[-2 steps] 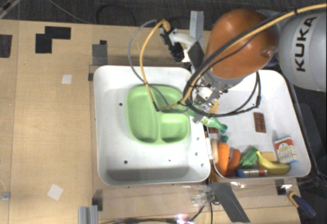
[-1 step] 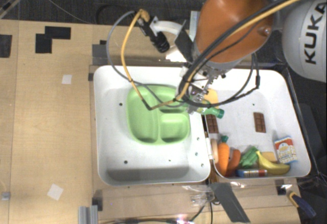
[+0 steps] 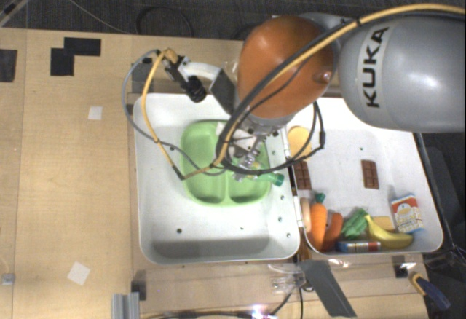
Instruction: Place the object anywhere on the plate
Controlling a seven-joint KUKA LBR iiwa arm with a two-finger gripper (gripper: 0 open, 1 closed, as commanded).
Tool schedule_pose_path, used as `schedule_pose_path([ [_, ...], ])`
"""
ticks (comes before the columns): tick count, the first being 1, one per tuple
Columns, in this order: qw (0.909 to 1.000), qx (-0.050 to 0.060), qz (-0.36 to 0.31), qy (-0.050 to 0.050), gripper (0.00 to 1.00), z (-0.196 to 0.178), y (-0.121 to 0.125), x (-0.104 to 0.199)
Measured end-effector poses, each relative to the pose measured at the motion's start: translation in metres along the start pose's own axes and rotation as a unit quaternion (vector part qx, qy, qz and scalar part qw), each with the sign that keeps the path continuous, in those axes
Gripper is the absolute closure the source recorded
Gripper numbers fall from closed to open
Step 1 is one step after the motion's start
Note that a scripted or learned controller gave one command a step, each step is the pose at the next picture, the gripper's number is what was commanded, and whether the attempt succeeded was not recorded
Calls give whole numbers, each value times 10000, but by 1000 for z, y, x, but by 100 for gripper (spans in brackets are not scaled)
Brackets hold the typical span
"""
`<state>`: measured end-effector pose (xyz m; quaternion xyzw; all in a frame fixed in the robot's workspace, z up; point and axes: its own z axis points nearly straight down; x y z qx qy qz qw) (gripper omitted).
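Observation:
A light green divided plate (image 3: 206,164) lies in the left white bin (image 3: 164,223). My gripper (image 3: 247,157) hangs low over the plate's right part, under the orange wrist band (image 3: 284,66), with cables looped around it. A small dark green object (image 3: 276,179) shows at the plate's right edge, just below and right of the gripper. I cannot tell whether the gripper touches it.
The right bin (image 3: 349,143) holds two chocolate bars (image 3: 370,174), a carrot (image 3: 318,217), a banana (image 3: 386,231), a small carton (image 3: 406,214), a green leafy toy (image 3: 355,223) and a yellow item (image 3: 298,139). The arm's bulk covers the bins' far middle.

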<state>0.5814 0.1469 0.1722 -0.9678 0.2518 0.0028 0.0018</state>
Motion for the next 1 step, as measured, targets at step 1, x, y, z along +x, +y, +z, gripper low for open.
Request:
schedule_pose_path([
  [1,10000,17,14,30,0,-3,0,2],
])
